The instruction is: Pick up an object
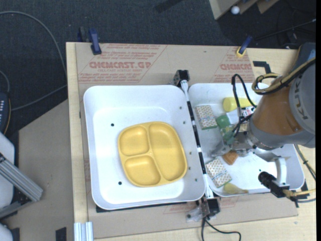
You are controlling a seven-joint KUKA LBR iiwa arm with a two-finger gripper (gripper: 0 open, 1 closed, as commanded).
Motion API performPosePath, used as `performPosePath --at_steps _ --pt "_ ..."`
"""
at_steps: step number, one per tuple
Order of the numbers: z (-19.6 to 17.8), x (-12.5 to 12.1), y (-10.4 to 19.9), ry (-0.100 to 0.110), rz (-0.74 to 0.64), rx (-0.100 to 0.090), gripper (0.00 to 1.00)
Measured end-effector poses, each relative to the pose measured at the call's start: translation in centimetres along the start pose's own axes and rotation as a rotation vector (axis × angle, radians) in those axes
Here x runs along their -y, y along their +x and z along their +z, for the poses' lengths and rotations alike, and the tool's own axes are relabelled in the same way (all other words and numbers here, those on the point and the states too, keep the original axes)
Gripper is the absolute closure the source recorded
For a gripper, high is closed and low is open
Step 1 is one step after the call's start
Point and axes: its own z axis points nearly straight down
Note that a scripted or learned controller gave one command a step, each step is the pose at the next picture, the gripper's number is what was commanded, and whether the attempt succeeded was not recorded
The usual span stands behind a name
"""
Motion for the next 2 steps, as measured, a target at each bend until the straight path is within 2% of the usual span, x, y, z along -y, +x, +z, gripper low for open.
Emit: performPosePath --at_steps 1,2 --pt "-1.0 0.0 0.0 -0.002 0.001 0.001 1.00" --pt "-10.1 -5.3 7.3 -0.003 -0.001 0.001 1.00"
